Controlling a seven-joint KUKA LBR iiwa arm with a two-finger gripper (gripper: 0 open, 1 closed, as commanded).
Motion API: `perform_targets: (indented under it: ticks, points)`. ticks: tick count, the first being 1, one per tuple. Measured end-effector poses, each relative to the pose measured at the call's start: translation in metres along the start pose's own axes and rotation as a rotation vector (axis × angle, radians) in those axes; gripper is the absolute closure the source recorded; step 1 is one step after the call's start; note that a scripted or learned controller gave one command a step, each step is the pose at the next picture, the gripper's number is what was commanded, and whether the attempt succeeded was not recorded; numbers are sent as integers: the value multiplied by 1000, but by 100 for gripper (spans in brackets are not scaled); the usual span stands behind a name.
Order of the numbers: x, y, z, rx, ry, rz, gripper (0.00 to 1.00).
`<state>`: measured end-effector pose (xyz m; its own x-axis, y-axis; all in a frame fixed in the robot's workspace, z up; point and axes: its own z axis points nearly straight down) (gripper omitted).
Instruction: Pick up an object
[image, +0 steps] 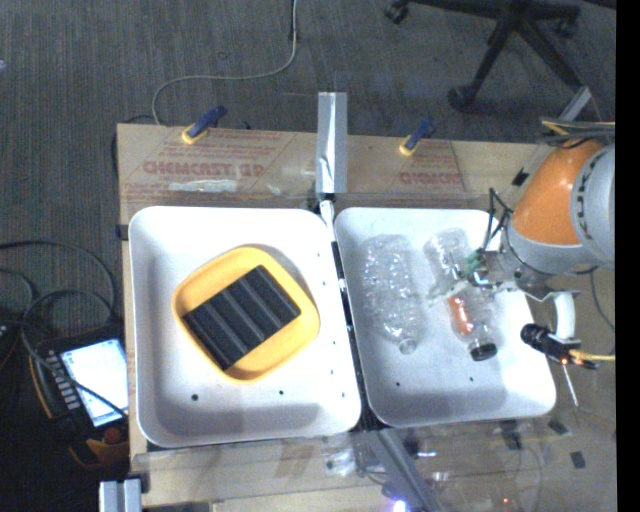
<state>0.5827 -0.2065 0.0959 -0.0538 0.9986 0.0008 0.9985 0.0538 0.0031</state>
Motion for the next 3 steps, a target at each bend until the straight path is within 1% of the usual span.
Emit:
perform_targets:
  ticks: [1, 2, 3]
  points:
    - [-1, -29, 2, -18, -10, -101, 0]
    - [1, -28, -7, -19, -7, -102, 100]
    - [36, 19, -98, 3, -2, -42, 100]
